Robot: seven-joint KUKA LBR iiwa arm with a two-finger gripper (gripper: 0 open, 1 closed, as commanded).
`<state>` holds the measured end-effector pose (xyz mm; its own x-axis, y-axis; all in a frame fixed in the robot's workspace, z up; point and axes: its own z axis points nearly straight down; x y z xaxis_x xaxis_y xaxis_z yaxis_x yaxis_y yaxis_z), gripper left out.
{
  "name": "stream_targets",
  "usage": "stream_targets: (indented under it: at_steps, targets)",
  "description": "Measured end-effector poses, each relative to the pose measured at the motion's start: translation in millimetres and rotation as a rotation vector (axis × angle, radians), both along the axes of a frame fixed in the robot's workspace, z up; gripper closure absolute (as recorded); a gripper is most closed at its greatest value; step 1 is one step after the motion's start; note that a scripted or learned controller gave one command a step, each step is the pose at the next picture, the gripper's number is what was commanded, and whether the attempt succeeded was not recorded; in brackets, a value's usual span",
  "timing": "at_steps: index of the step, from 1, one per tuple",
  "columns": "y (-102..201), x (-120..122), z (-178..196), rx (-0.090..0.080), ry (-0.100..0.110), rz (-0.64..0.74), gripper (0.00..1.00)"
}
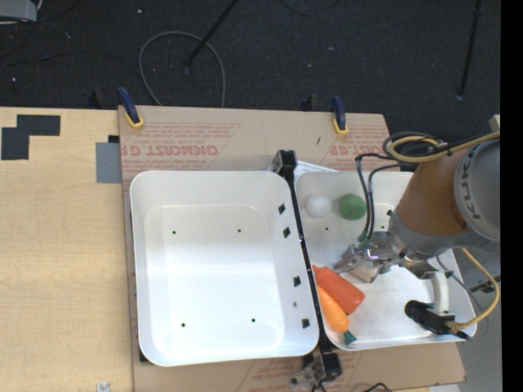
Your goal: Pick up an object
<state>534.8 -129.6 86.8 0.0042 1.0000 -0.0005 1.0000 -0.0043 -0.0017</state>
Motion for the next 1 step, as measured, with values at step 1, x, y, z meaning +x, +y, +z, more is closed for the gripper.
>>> stream_targets:
  at_steps: [1]
  targets:
    - [1.1,1.5,10.9,0.000,-0.003,0.002,1.00]
